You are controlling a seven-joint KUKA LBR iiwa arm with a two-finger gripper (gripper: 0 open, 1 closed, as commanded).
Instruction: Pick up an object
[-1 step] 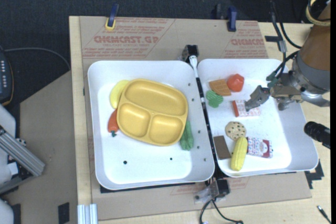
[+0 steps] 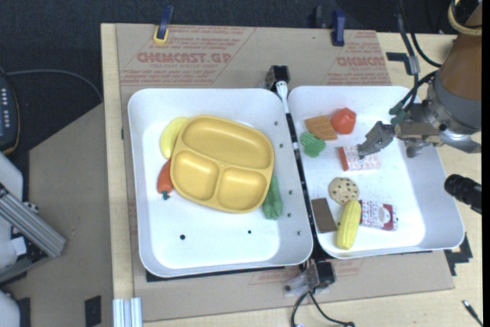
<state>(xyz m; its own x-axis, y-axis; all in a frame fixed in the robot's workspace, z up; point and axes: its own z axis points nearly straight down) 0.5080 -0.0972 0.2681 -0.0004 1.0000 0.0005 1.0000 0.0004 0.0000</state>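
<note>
My gripper (image 2: 377, 138) hangs over the right bin (image 2: 429, 199), in its upper middle, reaching in from the right. Just below and left of it lies a small red-and-white packet (image 2: 357, 158); I cannot tell whether they touch. Further left are a red tomato (image 2: 344, 119), a tan cracker (image 2: 321, 128) and a green piece (image 2: 311, 143). Nearer the front lie a cookie (image 2: 344, 189), a yellow corn cob (image 2: 349, 223), a brown bar (image 2: 324, 214) and a red-and-white wrapper (image 2: 379, 215).
The left bin (image 2: 153, 226) bears a yellow divided plate (image 2: 222, 162), with a yellow piece (image 2: 171, 135) and an orange-red piece (image 2: 164, 178) at its left and a green piece (image 2: 272, 201) at its right. A ridge (image 2: 295, 165) separates the bins.
</note>
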